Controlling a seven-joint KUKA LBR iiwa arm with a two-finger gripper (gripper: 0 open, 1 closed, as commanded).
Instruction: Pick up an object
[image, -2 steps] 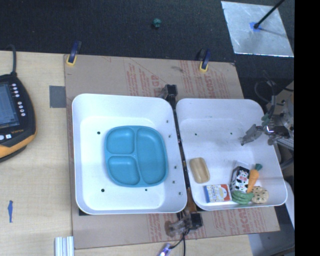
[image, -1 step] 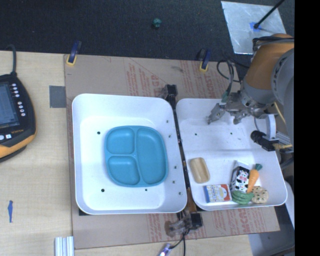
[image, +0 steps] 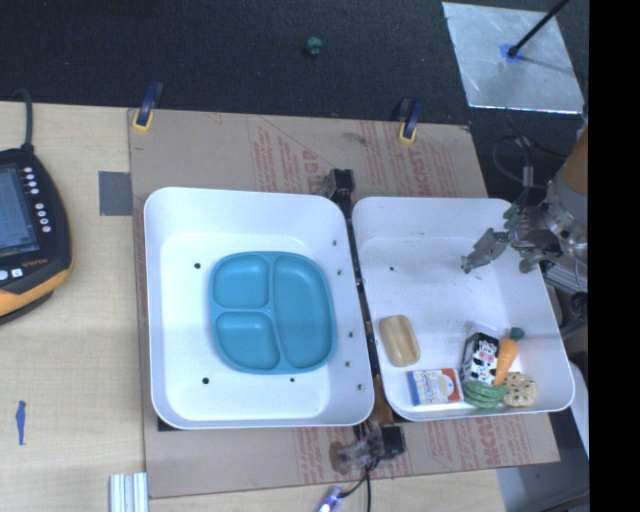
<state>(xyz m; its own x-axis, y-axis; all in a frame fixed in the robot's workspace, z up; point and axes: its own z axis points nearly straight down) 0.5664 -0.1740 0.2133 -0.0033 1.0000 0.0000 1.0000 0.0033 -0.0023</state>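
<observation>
My gripper (image: 498, 262) hovers over the upper right of the right bin (image: 420, 225), its two fingers spread open with nothing between them. The objects lie apart from it at the front of that bin: a tan bread-like piece (image: 399, 340), a small white packet (image: 435, 387) with red and blue print, a black-and-white item (image: 482, 358), an orange carrot (image: 507, 352), a green piece (image: 485, 397) and a pale cracker (image: 518, 390). The last four are bunched together in the front right corner.
The left bin (image: 170, 220) holds a blue divided plate (image: 272, 310). An orange and black teach pendant (image: 25, 230) lies at the bench's left edge. Clamps (image: 405, 120) pin the cardboard sheet under the bins.
</observation>
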